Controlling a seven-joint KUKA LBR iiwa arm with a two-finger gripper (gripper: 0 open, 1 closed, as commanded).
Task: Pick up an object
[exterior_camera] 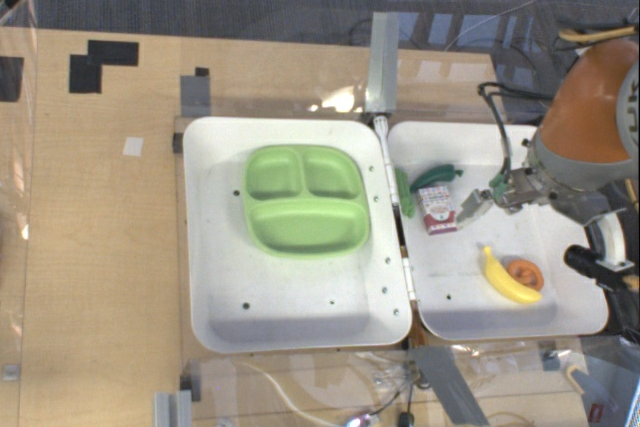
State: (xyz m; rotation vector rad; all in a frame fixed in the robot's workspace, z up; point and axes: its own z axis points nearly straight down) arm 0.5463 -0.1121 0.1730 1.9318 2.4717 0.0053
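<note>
Small carton (438,209): red and white, lying flat, right bin (570,315), frame centre-right. End effector (478,205): just right of carton, fingers spread, pinching nothing. Yellow banana (507,277) lower right.

A green divided plate (303,198) lies in the left white bin (215,305) on the bench (100,245), black markers (100,63) near its far-left corner.
</note>
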